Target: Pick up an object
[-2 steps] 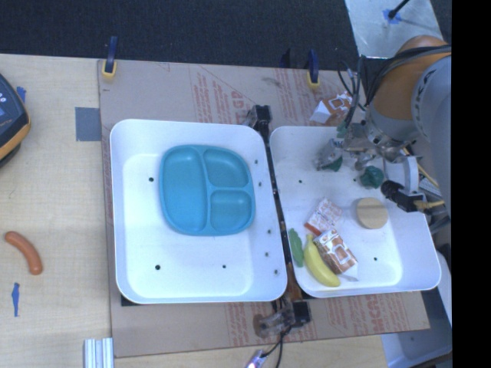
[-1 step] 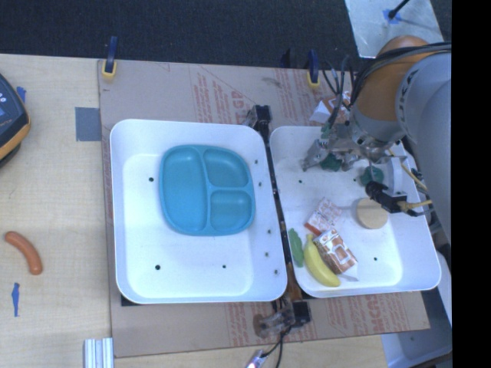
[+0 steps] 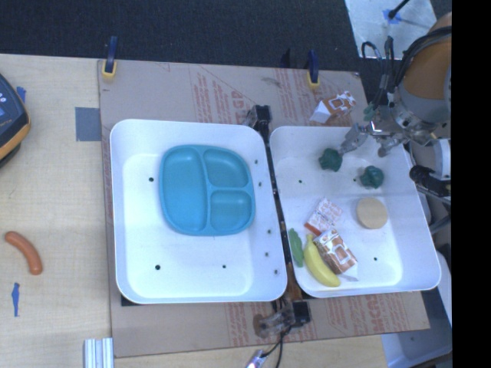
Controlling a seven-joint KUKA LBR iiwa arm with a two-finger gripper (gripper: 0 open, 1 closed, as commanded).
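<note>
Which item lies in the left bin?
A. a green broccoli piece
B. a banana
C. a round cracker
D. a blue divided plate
D: the blue divided plate sits alone in the left bin, while the banana, round cracker and broccoli pieces all lie in the right bin.

The left bin (image 3: pixel 123 205) has open floor along its near edge and left side; a blue divided plate (image 3: pixel 207 188) takes up its middle and far part. In the right bin (image 3: pixel 426 259), the near left corner is crowded with a banana (image 3: pixel 318 263), a green piece (image 3: pixel 296 245) and two snack packets (image 3: pixel 331 240) lying close together. A tan disc (image 3: pixel 373 213) sits mid-right, two dark green lumps (image 3: pixel 331 159) toward the far edge. Bare floor lies between lumps and packets and at the near right corner.
</note>
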